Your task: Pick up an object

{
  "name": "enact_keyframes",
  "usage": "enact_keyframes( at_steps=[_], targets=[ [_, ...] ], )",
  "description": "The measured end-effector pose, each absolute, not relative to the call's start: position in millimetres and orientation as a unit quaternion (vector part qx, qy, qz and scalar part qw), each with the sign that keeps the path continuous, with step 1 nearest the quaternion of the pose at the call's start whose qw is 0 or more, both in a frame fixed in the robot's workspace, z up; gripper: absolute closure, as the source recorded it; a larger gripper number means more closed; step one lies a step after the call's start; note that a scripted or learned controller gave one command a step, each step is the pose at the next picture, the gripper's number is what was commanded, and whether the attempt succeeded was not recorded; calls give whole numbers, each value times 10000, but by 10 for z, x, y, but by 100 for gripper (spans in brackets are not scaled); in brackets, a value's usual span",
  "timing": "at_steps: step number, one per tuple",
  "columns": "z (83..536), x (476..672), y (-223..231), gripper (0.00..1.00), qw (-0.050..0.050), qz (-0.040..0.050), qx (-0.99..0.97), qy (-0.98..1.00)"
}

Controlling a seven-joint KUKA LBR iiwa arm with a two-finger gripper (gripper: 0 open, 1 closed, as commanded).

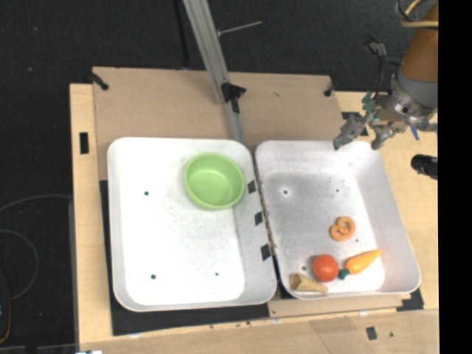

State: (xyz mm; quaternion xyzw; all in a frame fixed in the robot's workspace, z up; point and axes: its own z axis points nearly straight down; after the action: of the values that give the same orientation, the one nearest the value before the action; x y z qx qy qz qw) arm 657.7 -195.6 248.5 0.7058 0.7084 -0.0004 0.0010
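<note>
Bench (169, 109) bore two white bins. Gripper (359, 133) hovered at right bin (310, 168) far rim, fingers spread, empty, likely poised before descent. Tomato (324, 267), carrot (363, 261), pretzel (342, 228) clustered at that bin's near corner, well apart from gripper. Beige item (307, 285) beside tomato unclear. Green bowl (214, 181) lay in left bin (147, 271).

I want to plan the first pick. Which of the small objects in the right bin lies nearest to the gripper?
The orange pretzel-shaped piece. It lies higher in the right bin than the red tomato, orange carrot and tan piece, so closest to the gripper.
</note>
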Motion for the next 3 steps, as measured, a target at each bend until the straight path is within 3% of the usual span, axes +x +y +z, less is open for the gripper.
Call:
enact_keyframes(
  at_steps=[1,2,3],
  targets=[
    [2486,6575,-1961,0,12,-11,7056,7086],
    [1856,6550,-1997,0,-10,-23,7071,7071],
    [1322,6643,-1993,0,-5,-19,7057,7085]
  ],
)
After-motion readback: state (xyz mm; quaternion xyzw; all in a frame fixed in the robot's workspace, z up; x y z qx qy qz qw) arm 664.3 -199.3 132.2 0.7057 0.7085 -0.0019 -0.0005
